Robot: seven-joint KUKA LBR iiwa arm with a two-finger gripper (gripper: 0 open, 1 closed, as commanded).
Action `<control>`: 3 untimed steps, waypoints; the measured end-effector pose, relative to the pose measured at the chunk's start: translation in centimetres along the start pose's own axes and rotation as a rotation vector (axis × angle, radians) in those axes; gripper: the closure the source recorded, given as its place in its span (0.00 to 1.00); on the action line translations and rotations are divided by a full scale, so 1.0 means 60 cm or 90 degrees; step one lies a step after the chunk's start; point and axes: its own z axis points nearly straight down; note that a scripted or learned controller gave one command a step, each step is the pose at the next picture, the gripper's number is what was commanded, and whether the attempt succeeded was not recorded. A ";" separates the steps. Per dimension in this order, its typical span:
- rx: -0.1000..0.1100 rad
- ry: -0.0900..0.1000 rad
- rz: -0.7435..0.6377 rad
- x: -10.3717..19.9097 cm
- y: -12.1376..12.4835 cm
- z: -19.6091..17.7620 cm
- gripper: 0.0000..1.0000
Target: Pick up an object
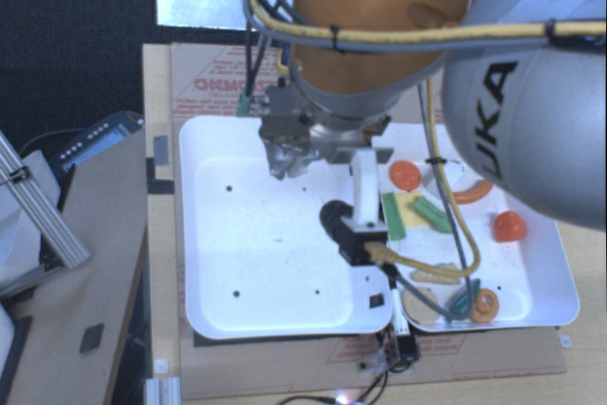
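The hand [285, 155] hung over one white bin [247, 247], open or closed unclear. Right of it, the other bin [542, 285] held a red ball [509, 226], green block [392, 215], orange ring [485, 303].

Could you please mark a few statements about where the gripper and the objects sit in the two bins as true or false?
1. The gripper hangs over the left-hand bin of the view. True.
2. The red ball lies in the left-hand bin. False: it lies in the right-hand bin, near its right wall.
3. A round orange piece lies near the front edge of the right-hand bin. True.
4. The gripper holds the green block. False: the block lies in the right-hand bin, apart from the gripper.
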 end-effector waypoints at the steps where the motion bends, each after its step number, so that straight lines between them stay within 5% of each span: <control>1: -0.011 0.006 -0.004 0.000 -0.011 -0.230 1.00; 2: -0.004 0.002 0.003 -0.117 -0.011 -0.217 1.00; 3: -0.003 0.002 0.000 -0.115 -0.011 -0.187 1.00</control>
